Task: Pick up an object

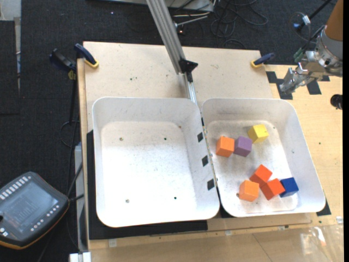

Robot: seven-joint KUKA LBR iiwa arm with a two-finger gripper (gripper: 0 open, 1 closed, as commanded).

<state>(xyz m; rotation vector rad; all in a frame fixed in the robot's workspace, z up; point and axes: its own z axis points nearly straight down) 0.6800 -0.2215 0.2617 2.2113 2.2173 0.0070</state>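
1. Overhead, saw the gripper [287, 84] near the upper right, beyond the right bin [305, 146], over the bench [152, 72]; could not tell the state of the jaws.
2. Found all blocks in the right bin: yellow cube [258, 132] toward the far side, purple cube [243, 146] touching an orange cube [224, 146].
3. Noted nearer the front a cluster: red-orange cube [262, 174], orange cube [249, 190], red cube [272, 188], blue cube [289, 186].
4. Spotted the left bin [109, 119] and a teach pendant [27, 206] lower left.
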